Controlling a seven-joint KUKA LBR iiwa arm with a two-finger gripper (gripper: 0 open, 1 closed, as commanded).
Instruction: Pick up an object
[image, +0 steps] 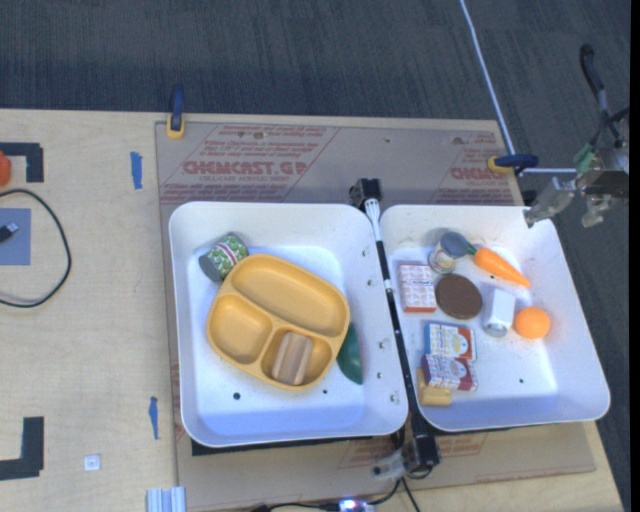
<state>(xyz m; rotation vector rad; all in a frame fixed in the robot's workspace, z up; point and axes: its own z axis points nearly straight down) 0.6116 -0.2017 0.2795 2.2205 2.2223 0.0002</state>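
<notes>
The gripper (560, 200) is hanging at the upper right, can't tell its grip state, so it's probably wanting the exposed orange ball (533, 322).

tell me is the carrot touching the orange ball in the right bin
Apart. The camera view shows the carrot lying up and left of the orange ball, with bare white bin floor plainly visible between them.

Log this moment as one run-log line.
gripper: above right bin's far right corner | holding: nothing seen | nearest: carrot | left bin: yellow divided plate | pick: not begun
</notes>
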